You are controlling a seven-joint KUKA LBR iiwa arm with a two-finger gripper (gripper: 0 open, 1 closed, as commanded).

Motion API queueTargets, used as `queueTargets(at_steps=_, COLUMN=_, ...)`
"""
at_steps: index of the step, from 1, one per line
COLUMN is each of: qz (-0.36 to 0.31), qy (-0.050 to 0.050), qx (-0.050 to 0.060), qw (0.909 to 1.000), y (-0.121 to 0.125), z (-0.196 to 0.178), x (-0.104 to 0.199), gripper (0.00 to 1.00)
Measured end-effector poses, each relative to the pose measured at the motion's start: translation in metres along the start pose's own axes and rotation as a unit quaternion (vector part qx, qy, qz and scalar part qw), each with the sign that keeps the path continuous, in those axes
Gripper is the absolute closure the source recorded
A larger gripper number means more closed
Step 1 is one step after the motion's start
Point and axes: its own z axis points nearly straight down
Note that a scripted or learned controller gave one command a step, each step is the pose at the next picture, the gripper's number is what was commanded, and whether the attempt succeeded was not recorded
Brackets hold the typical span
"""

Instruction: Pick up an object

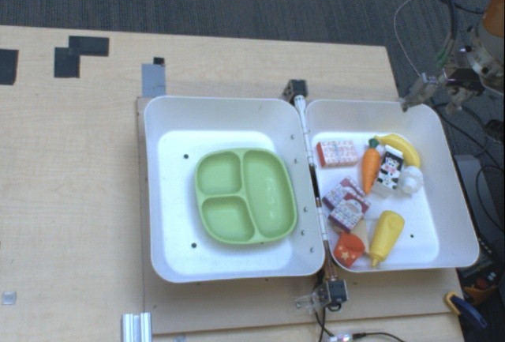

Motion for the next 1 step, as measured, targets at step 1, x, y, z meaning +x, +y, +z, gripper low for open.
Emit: queueTargets(at_steps=1, qz=0.001, qy=0.001, qx=0.002, qw=1.0, y=-0.0354, z=0.1752, x=-0.0008, gripper=0.0)
